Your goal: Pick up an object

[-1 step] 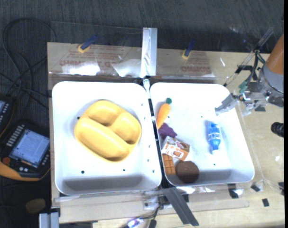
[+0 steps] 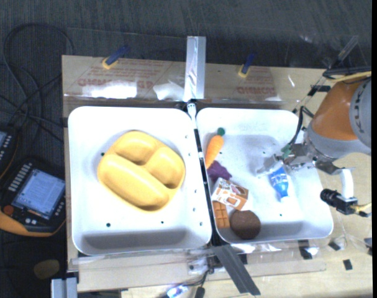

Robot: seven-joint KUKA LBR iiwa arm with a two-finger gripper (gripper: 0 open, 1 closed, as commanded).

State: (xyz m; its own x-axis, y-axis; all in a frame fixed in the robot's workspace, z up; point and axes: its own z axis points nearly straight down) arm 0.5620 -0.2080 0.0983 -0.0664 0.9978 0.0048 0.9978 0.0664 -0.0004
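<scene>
My gripper (image 2: 280, 165) hangs low over the right bin (image 2: 312, 225), near its right side, on the grey arm with the orange band (image 2: 337, 113). A small blue and white packet (image 2: 279, 185) lies right beneath and in front of the gripper, touching or almost touching it; I cannot tell whether it is gripped. Along the bin's left side lie an orange carrot (image 2: 213, 149), a purple piece (image 2: 218, 170), an orange and white packet (image 2: 229, 194), a brown waffle-like bar (image 2: 220, 214) and a dark brown ball (image 2: 245, 223).
The left bin (image 2: 89, 228) holds one big yellow bun-shaped thing (image 2: 140, 169). A metal divider post (image 2: 195, 67) stands at the back between the bins. Handheld devices (image 2: 30, 194) and cables lie off the bench at the left.
</scene>
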